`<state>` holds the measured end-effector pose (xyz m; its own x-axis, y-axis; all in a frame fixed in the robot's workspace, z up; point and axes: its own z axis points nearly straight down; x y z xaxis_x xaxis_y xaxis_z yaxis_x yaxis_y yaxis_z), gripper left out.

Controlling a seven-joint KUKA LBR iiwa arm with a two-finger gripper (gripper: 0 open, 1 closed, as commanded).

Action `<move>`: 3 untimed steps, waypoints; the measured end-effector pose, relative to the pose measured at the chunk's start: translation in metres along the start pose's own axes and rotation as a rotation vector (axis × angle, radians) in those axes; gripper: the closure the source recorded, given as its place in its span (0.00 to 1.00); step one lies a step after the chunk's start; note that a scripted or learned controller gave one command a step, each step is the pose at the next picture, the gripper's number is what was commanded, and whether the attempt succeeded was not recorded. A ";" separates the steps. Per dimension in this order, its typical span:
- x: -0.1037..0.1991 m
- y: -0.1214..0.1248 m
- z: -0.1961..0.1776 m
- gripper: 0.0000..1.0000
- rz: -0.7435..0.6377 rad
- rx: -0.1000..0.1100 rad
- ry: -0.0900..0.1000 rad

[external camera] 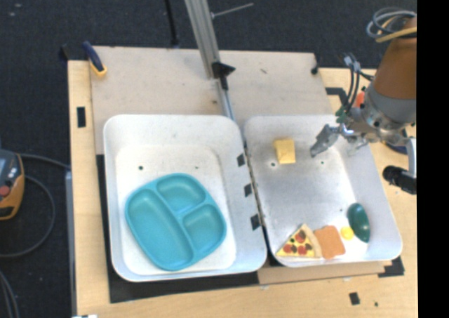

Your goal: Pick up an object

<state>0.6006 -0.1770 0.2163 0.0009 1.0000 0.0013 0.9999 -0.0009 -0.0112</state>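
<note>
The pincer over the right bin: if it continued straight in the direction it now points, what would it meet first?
The pincer points left and slightly down. Going straight on, it would probably meet the yellow block first, or the bin floor just before it; the height above the bin is unclear from this slanted view.

The arm [394,71] comes in from the view's right, orange band above grey wrist, tilted down-left. Its gripper [323,142] sits at approx mid-height of frame, pointing left w/ nothing visible between the tips.
</note>
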 end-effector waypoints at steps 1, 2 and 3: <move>0.000 0.003 -0.007 0.00 -0.002 -0.012 -0.002; 0.000 0.009 0.054 0.00 -0.002 -0.008 -0.002; -0.007 0.000 0.109 0.00 0.000 -0.008 -0.002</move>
<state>0.5995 -0.1838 0.1073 0.0006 1.0000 -0.0009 1.0000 -0.0006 -0.0034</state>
